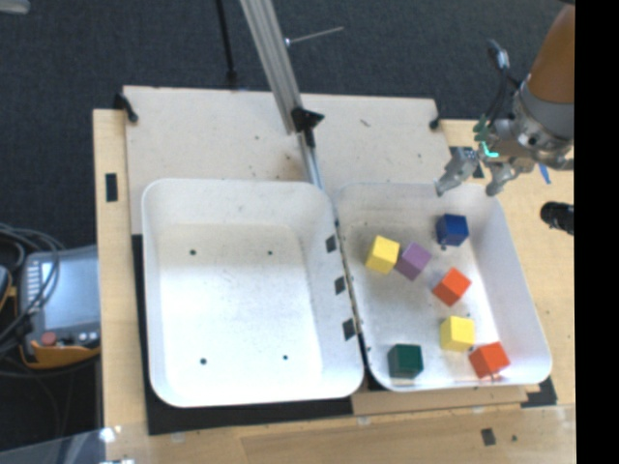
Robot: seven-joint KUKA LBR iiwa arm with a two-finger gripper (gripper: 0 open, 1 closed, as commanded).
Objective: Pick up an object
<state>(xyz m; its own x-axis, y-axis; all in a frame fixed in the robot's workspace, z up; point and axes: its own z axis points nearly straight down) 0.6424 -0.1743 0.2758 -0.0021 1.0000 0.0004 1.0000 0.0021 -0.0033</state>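
- Green block [405, 360] and red block [488, 358] are sitting nearest me, along the near wall of the right bin [517, 276]
- Behind them a yellow block [456, 333], an orange block [451, 285], a purple block [414, 259] touching a second yellow block [382, 253], and a blue block [452, 228] are lying scattered
- Over at the bin's far right corner the gripper [471, 178] is hanging with its two fingers spread and nothing between them, just beyond the blue block
- Left bin [160, 259] is sitting beside it, bare white
- My worry: the blue block is lying close to the far wall, so a finger coming down could be catching the rim or nudging the block away
- Purple and yellow are touching, so closing on one could be dragging the other or slipping off both
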